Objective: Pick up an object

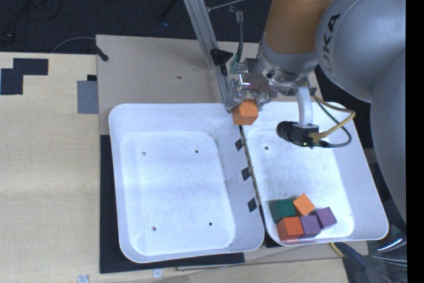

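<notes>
Pale wood bench underfoot of it all, and nearest me the right bin [344, 209] keeps a cluster of blocks [301, 217] in its front corner, green, orange and purple, while the left bin [172, 189] sits beside it. Farther back the gripper [250, 97] hangs over the bins' far edge, clamped on an orange cube [246, 113] held clear of the floor, so the pick looks essentially done. Beyond, part of the letters "KUKA" reads on the grey arm [358, 36].
</notes>
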You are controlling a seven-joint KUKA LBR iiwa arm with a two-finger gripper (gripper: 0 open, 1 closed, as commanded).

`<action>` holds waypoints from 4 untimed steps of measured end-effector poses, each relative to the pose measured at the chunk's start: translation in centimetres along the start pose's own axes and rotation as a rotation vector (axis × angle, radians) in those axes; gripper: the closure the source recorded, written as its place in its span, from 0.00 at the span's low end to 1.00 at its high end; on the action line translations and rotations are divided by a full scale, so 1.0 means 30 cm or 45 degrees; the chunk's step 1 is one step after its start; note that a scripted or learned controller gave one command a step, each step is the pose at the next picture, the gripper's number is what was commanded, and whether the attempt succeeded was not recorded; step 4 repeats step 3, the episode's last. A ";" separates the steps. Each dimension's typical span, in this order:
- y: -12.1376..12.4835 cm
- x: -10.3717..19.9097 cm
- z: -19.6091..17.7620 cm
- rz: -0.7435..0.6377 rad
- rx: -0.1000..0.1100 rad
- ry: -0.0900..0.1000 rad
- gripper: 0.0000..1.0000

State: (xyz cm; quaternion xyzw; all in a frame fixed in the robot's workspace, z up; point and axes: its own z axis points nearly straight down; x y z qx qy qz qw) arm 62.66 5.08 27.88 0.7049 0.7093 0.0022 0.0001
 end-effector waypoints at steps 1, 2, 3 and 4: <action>-0.003 -0.008 -0.019 -0.004 0.009 -0.006 1.00; 0.036 -0.108 -0.004 0.011 0.005 -0.006 1.00; 0.012 0.031 -0.087 0.002 0.003 -0.002 1.00; 0.012 0.031 -0.087 0.002 0.003 -0.002 1.00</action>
